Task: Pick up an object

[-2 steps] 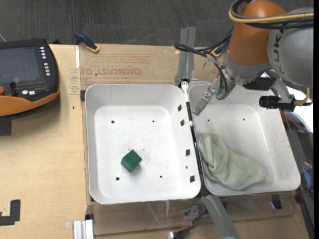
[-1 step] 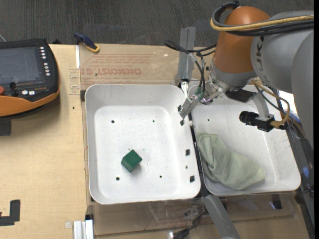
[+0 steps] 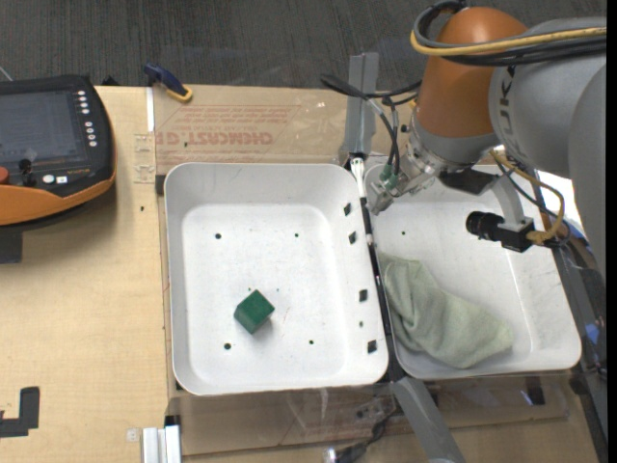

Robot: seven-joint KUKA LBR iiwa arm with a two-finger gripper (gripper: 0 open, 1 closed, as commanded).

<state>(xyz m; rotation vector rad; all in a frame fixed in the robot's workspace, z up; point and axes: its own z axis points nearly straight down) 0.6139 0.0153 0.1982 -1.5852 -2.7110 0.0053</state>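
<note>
A small green cube lies in the left bin, toward its lower middle. A crumpled pale green cloth rests in the right bin, against its near left corner. My gripper hangs over the far left corner of the right bin, close to the wall between the two bins. It is above and behind the cloth and well away from the cube. I see nothing in it.
A teach pendant with an orange rim lies on the bench at the far left. Behind the left bin sits a printed cardboard sheet with a blue and yellow clamp. A black fitting and cables hang beside the wrist.
</note>
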